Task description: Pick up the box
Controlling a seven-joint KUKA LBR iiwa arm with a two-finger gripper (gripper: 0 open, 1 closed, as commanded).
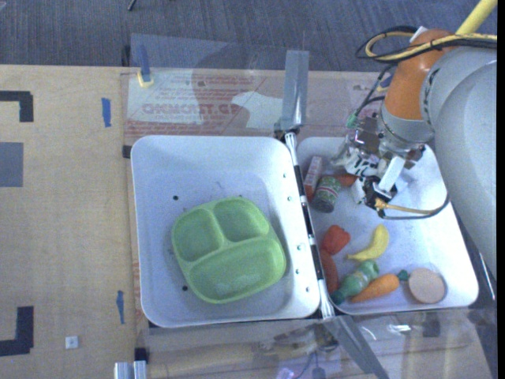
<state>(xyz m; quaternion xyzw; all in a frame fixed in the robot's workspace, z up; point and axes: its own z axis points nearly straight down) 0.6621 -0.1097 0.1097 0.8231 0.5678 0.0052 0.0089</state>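
- The box (314, 172) lies in the right bin (456, 243), against its left wall, unlifted.
- Our hand (363, 176) hovers near it; we cannot tell how open it is.
- We judge grasp and lift remain.

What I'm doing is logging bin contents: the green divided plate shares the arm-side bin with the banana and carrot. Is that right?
Not quite. The camera view shows the green divided plate lying in the neighbouring bin, not the arm-side one. The banana and carrot do lie in the arm-side bin, as you said.
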